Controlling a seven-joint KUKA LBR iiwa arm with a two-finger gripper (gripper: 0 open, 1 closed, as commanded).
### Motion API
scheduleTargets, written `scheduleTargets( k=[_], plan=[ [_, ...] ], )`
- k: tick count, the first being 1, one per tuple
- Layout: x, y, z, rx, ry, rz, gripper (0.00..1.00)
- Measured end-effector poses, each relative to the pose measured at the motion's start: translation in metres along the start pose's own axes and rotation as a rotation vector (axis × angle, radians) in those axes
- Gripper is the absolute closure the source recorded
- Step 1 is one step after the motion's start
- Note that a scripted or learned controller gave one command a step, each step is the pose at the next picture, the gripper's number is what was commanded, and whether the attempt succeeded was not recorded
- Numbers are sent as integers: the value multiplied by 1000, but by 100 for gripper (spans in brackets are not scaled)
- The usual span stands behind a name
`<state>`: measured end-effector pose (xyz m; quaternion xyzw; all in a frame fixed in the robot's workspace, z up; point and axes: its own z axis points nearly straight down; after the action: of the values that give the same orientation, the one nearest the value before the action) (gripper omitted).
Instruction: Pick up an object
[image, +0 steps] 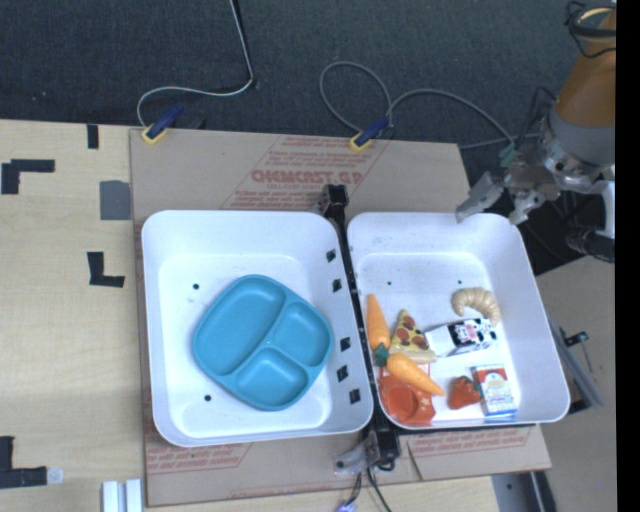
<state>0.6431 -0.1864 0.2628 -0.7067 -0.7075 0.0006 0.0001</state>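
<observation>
Orange carrot (375, 321) lies lengthwise, tip toward the bin's far wall.

One fixed camera looks down on the bench (60, 250) at a slant from mid-height, both white bins (165, 330) centred, the arm (585, 95) entering the picture at about two o'clock.

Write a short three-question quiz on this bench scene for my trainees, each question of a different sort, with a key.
1. True or false: the blue divided plate lies in the left bin.
2. Which lies nearest the right bin's far wall? A) croissant B) pizza slice C) small carton
3. Fill in: the gripper hovers near the right bin's far-____ corner.

Key: 1 true; 2 A; 3 right.
</observation>
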Motion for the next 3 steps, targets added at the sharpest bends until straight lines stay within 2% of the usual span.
scheduleTargets(
  k=[1, 2, 3],
  plan=[
    [-27, -68, 129, 3, 1, 1, 0],
    [-33, -69, 170, -14, -12, 2, 0],
    [37, -30, 162, -16, -4, -2, 0]
  ],
)
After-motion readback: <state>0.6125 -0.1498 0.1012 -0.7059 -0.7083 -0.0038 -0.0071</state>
